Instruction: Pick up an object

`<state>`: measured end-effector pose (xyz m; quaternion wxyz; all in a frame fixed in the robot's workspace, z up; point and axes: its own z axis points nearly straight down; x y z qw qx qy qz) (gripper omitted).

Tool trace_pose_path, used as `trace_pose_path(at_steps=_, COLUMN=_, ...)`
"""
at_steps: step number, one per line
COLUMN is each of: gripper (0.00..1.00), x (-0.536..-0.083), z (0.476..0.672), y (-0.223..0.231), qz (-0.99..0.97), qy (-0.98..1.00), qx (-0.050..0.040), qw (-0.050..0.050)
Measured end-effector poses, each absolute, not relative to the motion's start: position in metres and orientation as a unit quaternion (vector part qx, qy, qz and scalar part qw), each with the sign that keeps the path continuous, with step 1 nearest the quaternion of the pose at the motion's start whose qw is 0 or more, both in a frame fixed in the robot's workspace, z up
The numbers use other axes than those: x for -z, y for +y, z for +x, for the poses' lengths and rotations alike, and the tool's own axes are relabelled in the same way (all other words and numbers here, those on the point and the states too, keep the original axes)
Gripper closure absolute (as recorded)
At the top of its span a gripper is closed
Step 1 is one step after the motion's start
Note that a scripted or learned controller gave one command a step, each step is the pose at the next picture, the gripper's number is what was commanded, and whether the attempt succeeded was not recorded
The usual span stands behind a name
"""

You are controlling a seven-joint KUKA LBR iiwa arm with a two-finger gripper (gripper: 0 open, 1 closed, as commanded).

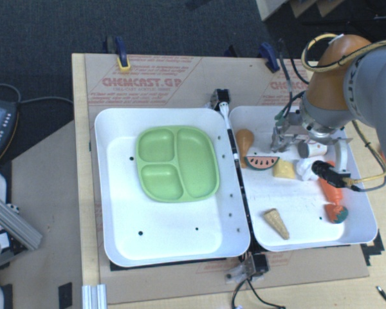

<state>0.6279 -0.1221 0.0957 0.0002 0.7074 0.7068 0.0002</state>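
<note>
My pincer [294, 145] hangs over the right bin [309, 234]; I can't tell its grip. One watermelon slice [261, 162], one cone [277, 223], one carrot [330, 191] below. One green tray [177, 163] left.

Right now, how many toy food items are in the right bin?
5 that I can see: a brown piece at the top left, watermelon slice, yellow wedge, cone near the front, and carrot at the right. The gripper may hide more.
</note>
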Motion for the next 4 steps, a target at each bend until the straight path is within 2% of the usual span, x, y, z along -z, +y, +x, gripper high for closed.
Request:
trace_pose_path(at_steps=2, gripper=1.0, x=-0.215, z=0.63, y=-0.107, qz=0.707, qy=0.708, qx=-0.0024, qw=0.003)
trace_pose_path(at_steps=3, gripper=1.0, x=-0.226, z=0.631, y=-0.106, qz=0.707, qy=0.707, qx=-0.0013, qw=0.002)
trace_pose_path(at_steps=4, gripper=1.0, x=-0.219, z=0.642, y=-0.051, qz=0.705, qy=0.709, qx=-0.0011, qw=0.001)
